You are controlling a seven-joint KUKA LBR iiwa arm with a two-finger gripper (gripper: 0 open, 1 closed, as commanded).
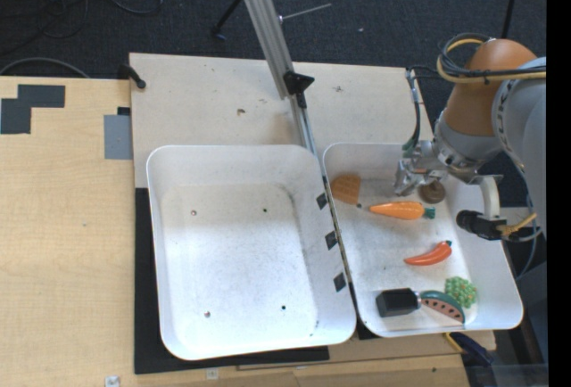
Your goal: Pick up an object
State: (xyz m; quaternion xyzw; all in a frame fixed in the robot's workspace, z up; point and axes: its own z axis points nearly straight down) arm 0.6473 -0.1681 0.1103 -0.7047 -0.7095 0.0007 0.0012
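we see the hand [412,177] low in the right bin [500,309], at its far side; we cannot tell how far open it is or whether it grips anything. just below the hand lies a carrot [398,210], close to it. a small brown round object [433,192] sits just right of the hand. a brown wedge-like piece [346,189] lies to its left. nearer us from the hand: a red chili [428,256], green grapes [460,291], a watermelon slice [442,306], a black block [396,302]. the left bin [178,167] sits well left of the hand on the desk [205,100].
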